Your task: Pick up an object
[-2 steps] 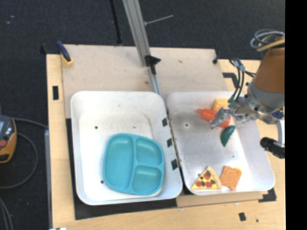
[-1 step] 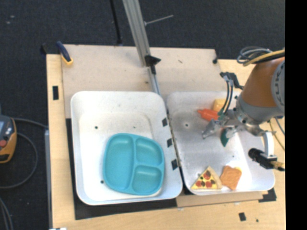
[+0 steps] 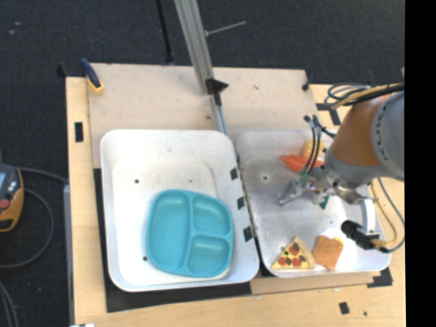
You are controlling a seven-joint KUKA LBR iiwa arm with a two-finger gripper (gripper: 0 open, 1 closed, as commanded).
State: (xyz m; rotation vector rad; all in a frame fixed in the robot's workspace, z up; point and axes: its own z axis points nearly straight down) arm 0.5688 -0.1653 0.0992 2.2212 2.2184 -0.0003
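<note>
Two white bins sit on the tabletop [image 3: 157, 97]; over the right bin [image 3: 262, 148], the claw [image 3: 291, 195] hangs narrow, near an orange carrot [image 3: 294, 161], holding nothing.

Looking down at a slant from a fixed point above the bench [image 3: 157, 101]. Framing both white bins, left bin [image 3: 122, 148] and right bin [image 3: 262, 148], side by side at moderate range. Taking in dark floor beyond the far edge. Catching the arm [image 3: 364, 138] entering from the right, its wrist detail possibly foreshortened.
</note>
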